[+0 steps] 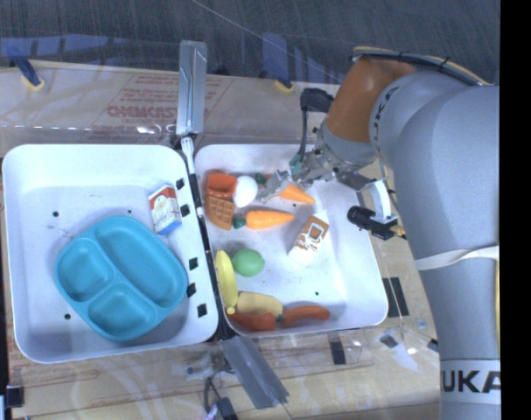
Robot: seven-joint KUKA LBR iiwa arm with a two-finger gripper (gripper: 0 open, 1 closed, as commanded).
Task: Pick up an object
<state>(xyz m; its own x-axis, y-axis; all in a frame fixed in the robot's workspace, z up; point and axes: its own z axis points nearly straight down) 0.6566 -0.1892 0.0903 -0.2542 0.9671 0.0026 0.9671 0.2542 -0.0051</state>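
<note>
Pincer point(287, 175) is hanging low over the far side of the right bin point(363, 280), tips beside an orange wedge-shaped piece point(297, 194); I cannot tell its state from this view. Judging the step: it is lining up on the wedge or the carrot point(268, 220) just nearer. Items are crowding there, so a straight descent over one piece alone seems best.

Right bin is holding a white egg point(246, 190), waffle-like piece point(219, 208), small carton point(309, 238), green ball point(247, 262), banana point(226, 277), and red sausage point(305, 314) along the near wall. Left bin point(38, 173) is holding a blue divided tray point(121, 276) and a small box point(164, 208) toward the shared edge.
</note>
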